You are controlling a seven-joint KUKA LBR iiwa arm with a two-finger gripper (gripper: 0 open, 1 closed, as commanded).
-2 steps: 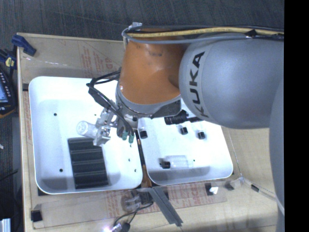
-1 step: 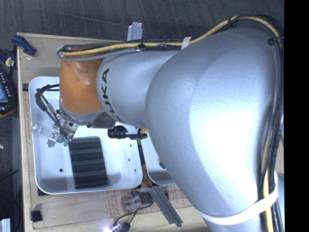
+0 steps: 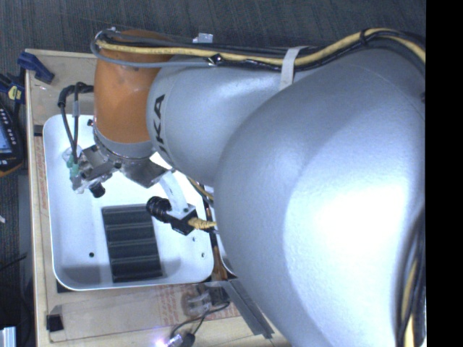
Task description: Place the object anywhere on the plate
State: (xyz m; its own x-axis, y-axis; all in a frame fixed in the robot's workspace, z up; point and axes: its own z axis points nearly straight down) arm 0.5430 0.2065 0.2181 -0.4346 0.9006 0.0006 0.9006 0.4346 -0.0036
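The grey arm (image 3: 318,194) is looming closest to the camera, its broad shell spreading across the right and middle and covering most of the bench. A bundle of black and yellow cables (image 3: 239,55) is running along its upper edge, strapped down by a pale tie. Further down, the orange band (image 3: 123,96) is narrowing into the wrist, which is hanging over the white bin (image 3: 54,194). Below the wrist, the gripper (image 3: 92,173) is sitting over the bin's far-left part with thin black hoses looping into it; whether the claw is released or clenched cannot be told from this angle. A black knob with a yellow plug (image 3: 173,215) is sticking out beside it. On the bin floor, a dark ribbed rectangular slab (image 3: 132,243) is lying flat near the front wall, apart from the gripper and gripped by nothing. The wooden bench (image 3: 116,309) is framing the bin, and dark carpet (image 3: 217,6) is lying beyond.
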